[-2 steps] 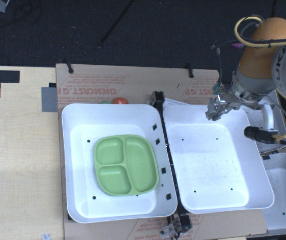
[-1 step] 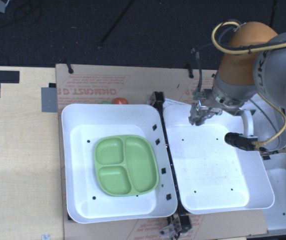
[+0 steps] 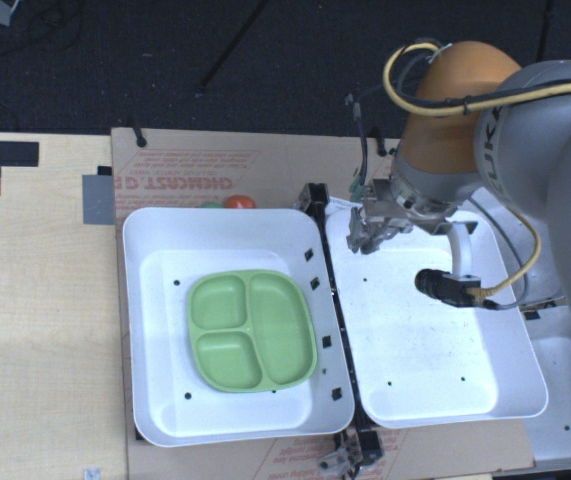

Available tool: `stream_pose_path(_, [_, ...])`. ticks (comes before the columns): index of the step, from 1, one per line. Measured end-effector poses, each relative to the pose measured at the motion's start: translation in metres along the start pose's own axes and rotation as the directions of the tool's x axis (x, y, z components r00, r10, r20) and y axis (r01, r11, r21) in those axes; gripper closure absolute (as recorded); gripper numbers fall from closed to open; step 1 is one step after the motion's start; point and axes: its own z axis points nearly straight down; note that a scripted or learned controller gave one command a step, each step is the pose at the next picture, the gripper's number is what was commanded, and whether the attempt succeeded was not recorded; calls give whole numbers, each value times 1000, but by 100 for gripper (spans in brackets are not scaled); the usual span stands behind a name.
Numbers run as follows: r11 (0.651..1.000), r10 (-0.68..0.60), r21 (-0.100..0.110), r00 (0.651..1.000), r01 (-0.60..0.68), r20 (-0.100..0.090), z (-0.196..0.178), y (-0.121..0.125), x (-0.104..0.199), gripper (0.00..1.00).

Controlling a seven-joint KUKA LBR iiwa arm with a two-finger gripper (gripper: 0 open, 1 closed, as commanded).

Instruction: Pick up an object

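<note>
Red printed lettering (image 3: 180,181) runs along the cardboard sheet (image 3: 265,163) beyond the left bin, upside down in this view and not reliably legible. More red print (image 3: 300,458) shows on the cardboard at the near edge, too small to read. Dark letters (image 3: 487,146) on the grey arm (image 3: 525,138) are cut off, unreadable.

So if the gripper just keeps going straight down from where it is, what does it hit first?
Most likely the bare white floor of the right bin, near its back-left corner. The gripper hangs there with nothing under it; the green divided plate lies in the left bin. Height is unclear.
</note>
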Motion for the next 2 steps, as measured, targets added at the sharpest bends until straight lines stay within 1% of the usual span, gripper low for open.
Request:
stream_pose_path(1, [1000,0,2,1000,0,0,9,2,55,100])
stream_pose_path(2, [1000,0,-2,1000,0,0,-2,-1,100,100])
